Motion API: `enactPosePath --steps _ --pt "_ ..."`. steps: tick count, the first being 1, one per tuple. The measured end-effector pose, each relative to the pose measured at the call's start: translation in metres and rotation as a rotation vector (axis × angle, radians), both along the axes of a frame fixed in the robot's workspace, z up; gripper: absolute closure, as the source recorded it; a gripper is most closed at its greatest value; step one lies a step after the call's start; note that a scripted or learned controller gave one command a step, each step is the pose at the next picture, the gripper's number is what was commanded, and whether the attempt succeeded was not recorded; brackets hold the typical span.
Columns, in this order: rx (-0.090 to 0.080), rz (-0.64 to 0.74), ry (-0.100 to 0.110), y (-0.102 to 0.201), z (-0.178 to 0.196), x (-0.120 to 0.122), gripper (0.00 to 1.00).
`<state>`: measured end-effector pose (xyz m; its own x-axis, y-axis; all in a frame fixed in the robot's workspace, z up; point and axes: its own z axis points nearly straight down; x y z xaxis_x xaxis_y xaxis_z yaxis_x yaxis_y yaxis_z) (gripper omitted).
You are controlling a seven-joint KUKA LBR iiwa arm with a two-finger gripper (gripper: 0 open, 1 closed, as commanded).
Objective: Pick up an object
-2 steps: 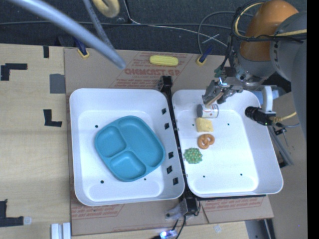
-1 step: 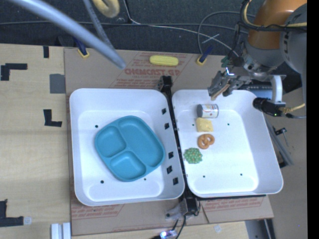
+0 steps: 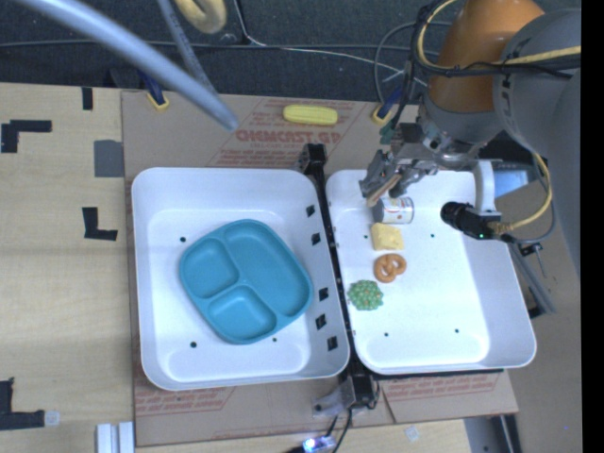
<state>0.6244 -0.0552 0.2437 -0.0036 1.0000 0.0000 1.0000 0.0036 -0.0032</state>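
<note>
Four small items (image 3: 388, 252) beneath gripper (image 3: 385, 189)

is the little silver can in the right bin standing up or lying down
Lying down. The silver can rests on its side on the right bin floor, its round end facing right, just under the gripper and above the yellow block.

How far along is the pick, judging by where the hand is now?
Done: the hand has reached the right bin, above its far end. In hand: it hangs right over the small can, with nothing visibly held. Left: grasp and lift; the yellow block, pretzel and green piece lie untouched.
</note>
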Motion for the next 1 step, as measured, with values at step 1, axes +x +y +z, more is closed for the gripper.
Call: enactPosePath --steps 1 --pt "0.0 0.001 -0.001 0.0467 0.0034 -0.0068 1.0"
